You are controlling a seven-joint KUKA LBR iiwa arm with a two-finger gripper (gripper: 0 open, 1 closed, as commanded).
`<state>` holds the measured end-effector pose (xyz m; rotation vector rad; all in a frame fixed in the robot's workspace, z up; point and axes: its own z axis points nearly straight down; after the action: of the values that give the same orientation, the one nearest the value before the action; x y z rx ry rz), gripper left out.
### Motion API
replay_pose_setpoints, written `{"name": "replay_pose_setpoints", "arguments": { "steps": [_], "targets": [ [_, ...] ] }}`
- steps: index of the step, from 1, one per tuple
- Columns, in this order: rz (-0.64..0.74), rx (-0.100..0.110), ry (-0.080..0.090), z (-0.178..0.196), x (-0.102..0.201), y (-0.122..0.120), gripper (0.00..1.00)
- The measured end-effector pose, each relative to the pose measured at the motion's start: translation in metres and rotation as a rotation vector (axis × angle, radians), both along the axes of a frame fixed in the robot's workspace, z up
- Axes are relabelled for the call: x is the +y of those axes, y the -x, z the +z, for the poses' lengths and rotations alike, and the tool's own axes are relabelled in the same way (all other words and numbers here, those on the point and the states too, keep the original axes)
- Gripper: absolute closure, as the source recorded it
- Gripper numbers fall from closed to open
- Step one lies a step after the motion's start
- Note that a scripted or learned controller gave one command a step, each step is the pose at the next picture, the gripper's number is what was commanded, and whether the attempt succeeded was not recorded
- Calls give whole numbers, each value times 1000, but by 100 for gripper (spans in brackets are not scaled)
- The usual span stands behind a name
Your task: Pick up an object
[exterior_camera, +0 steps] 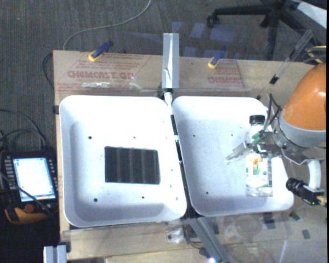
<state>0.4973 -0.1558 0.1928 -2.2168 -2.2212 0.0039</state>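
Observation:
A clear plastic bottle (259, 174) with a black cap and a green and orange label lies lengthwise near the right wall of the right bin (214, 119). My gripper (251, 147) hangs low over the bottle's upper half, just below the cap, and covers part of it. The grey arm with its orange band (311, 100) comes in from the right edge. In the middle of the left bin (82, 119) lies a flat black ridged rectangle (131, 165).
The bins stand side by side on a brown board with blue and yellow clamps (100, 50) at the back. A handheld screen unit (30, 178) lies on the floor to the left. A metal post (170, 59) rises behind the bins.

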Motion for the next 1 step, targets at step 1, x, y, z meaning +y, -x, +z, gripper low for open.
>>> {"name": "replay_pose_setpoints", "arguments": {
  "steps": [1],
  "targets": [
    [-39,-8,-8,-93,-52,-40,0]
  ]
}}
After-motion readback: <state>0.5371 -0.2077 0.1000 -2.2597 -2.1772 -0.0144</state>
